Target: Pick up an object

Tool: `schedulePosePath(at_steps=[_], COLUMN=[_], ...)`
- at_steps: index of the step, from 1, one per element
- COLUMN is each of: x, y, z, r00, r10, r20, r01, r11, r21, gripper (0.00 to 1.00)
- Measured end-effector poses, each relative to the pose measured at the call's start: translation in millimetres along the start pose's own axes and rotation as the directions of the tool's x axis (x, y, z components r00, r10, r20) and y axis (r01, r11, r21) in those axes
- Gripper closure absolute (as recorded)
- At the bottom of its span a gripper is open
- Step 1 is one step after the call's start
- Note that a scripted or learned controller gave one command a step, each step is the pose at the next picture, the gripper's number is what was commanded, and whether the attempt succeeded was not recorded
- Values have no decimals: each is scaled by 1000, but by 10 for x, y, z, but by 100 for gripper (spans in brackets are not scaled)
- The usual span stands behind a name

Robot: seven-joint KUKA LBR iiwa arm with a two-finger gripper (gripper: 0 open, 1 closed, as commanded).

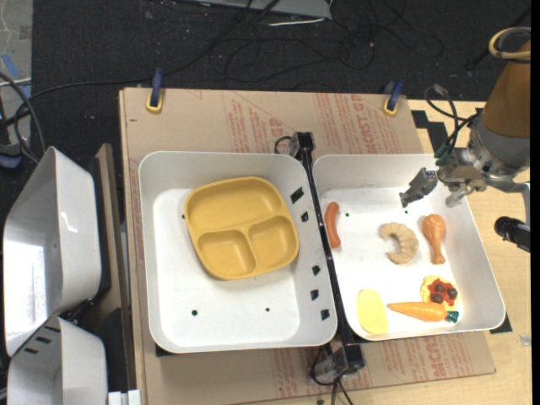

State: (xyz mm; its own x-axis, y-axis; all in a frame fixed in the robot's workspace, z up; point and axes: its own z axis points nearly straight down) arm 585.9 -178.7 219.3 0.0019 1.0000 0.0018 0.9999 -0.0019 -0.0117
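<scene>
Yellow divided plate (pixel 242 227) in left bin (pixel 160 251).

2 white bins (pixel 160 310) sat there. Yellow tray (pixel 240 226), orange-red sausage (pixel 332 224), tan croissant (pixel 400 242), brown drumstick (pixel 434 234), orange carrot (pixel 415 311), pale-yellow slice (pixel 372 310), all showed plain colours.

Bench (pixel 253 112) — two bins (pixel 169 310) side by side.

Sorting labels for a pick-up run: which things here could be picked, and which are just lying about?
Pick candidates, right bin:
sausage, croissant, drumstick, yellow slice, carrot, pizza piece; tool above.

Lying about:
yellow divided plate in left bin, clamps, cables.
</scene>
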Motion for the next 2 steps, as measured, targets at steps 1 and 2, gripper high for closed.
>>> schedulePosePath(at_steps=[1,2], x=[3,82], y=[27,-13], z=[-67,407], r00=[1000,1000], r10=[-3,-2], r20=[2,1], r01=[3,2], r11=[1000,1000], r21=[-12,-7], gripper=[0,0])
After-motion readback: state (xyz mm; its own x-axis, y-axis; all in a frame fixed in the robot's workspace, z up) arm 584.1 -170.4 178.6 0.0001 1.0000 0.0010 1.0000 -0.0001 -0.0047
